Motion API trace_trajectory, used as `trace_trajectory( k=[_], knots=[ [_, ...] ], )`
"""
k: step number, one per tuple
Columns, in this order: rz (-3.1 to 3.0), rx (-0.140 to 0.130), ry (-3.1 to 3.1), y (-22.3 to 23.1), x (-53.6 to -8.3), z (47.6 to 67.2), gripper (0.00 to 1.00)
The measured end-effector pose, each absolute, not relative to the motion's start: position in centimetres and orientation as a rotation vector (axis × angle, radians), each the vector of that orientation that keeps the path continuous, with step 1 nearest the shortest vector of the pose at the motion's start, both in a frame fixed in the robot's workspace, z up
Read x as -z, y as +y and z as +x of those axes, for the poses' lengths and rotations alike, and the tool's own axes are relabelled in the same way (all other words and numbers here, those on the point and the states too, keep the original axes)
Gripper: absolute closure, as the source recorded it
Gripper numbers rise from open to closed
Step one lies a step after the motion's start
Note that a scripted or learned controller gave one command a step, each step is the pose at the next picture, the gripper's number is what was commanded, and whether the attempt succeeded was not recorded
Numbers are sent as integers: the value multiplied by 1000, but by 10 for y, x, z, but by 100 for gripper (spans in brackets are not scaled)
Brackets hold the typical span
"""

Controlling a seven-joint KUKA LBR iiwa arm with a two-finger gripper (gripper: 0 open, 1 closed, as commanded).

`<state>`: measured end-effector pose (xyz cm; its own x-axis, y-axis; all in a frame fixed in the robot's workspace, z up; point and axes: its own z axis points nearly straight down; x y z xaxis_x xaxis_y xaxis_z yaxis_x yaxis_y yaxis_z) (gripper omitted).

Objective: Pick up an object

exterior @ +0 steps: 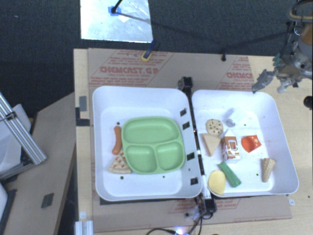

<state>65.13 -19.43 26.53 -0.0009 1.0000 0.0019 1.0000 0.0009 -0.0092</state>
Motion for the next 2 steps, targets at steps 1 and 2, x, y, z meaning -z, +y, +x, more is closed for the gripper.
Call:
trace_trajectory(
  k=[1,2],
  knots=[
    [-2219,2,-2227,-194,-273,653,0],
    [-2219,-2,-2223,-195,-227,645,0]
  ],
)
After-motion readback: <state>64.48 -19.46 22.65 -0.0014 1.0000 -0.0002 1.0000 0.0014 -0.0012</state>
